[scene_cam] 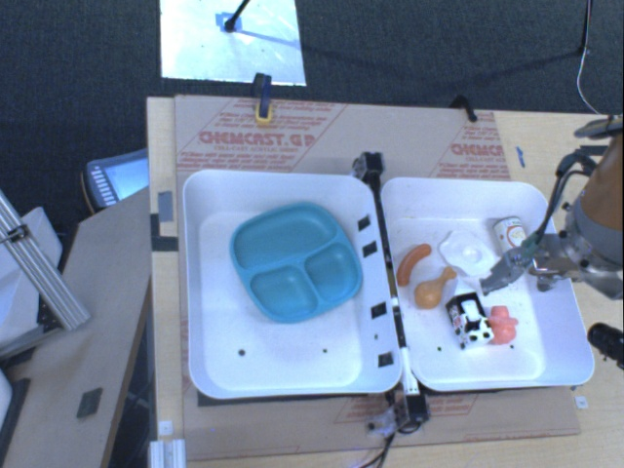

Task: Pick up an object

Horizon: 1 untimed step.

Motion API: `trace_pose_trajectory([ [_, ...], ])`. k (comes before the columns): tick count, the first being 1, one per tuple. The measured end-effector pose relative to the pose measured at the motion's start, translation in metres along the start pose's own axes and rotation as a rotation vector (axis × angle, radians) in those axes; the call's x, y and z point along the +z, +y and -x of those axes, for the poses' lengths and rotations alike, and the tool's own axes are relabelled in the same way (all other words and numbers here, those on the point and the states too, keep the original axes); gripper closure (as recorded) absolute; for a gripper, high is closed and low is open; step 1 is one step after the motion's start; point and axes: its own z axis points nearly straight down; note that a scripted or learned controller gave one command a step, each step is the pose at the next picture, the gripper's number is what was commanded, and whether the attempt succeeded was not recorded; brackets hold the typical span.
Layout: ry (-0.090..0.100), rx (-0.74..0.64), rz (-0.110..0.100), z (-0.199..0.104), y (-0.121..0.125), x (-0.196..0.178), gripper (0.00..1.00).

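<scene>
Hovering low over the right-hand shallow white bin [561,359], the grey two-finger gripper [499,275] points down and left, though I cannot tell how its jaws stand. Just to its near-left lies the small black-and-white cow figure [469,320] (touching a pink soft toy [501,326] on its right), its long axis running far-to-near.

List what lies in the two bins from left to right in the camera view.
Blue tray → sausage → drumstick → cow toy → pink toy → can. The white lid and the gripper overlap these, so they are left out.
</scene>
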Motion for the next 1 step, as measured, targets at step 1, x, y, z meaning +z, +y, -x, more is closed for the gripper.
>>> trace_pose_trajectory([
  [1, -0.002, -0.003, 0.010, -0.0002, 0.0022, -0.0046, 0.00],
])
